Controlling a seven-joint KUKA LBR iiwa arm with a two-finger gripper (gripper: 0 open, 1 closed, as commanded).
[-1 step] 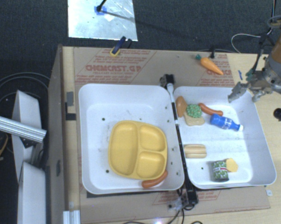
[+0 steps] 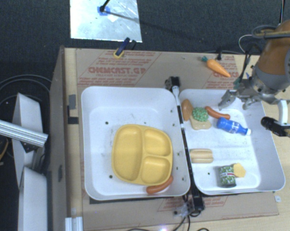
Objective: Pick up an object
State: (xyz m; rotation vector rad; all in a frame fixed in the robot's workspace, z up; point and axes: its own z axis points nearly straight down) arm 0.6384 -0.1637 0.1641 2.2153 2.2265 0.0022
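Objects for picking lie loose in the right bin. You see a blue bottle with a white cap near the bin's middle, tipped on its side, cap toward 4 o'clock. Just at its 10 o'clock lies a red sausage, and further toward 9 o'clock a green broccoli piece rests on a tan slice, beside a brown oblong piece against the bin's left wall. Toward 6 o'clock from these you find a hot dog bun, then a green packet touching a yellow chip.

The end effector hangs over the bin's far rim, at 12 o'clock from the bottle, its fingers spread apart with nothing between them.

The left bin carries a yellow divided plate, with a second sausage at its 5 o'clock edge. An orange carrot lies on the surface beyond the bins.
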